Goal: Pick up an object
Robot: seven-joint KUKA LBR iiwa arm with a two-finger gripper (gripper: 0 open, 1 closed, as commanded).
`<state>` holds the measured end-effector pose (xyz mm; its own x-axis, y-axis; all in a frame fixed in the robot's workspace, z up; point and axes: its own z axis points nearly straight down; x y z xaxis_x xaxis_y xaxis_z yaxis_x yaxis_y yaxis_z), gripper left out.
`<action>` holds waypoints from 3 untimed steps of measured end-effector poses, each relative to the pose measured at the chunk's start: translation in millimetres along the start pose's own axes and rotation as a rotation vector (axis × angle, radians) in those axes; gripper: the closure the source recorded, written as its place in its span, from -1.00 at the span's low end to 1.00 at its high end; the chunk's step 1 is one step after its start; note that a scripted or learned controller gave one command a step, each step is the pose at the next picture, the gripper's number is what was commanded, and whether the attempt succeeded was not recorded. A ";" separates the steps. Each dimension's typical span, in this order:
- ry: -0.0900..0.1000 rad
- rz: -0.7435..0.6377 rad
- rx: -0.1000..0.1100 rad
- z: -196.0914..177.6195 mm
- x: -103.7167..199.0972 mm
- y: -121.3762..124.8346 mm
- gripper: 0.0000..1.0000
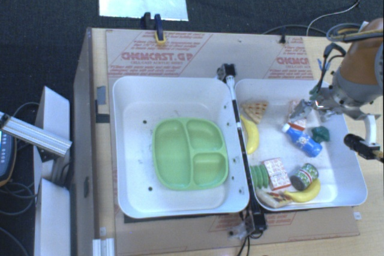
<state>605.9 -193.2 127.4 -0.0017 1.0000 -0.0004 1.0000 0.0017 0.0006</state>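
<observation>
Though I cannot tell the gripper's state, it hovers over the right bin beside the blue bottle (light, stiff, slick plastic), best pinched across its middle.

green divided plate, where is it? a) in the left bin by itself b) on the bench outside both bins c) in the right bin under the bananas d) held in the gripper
a: the green divided plate lies flat on the floor of the left bin, while the bananas, can and bottle sit in the right bin, across the divider from it.
</observation>
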 end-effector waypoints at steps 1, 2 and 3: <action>0.001 -0.001 0.000 43.4 32.7 -27.7 -1.00; -0.002 -0.002 -0.004 -9.7 8.4 16.0 -1.00; 0.000 -0.001 0.000 27.3 25.1 -4.5 -1.00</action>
<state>601.4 -168.1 100.0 -0.0023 1.0000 -0.0001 1.0000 0.0023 0.0005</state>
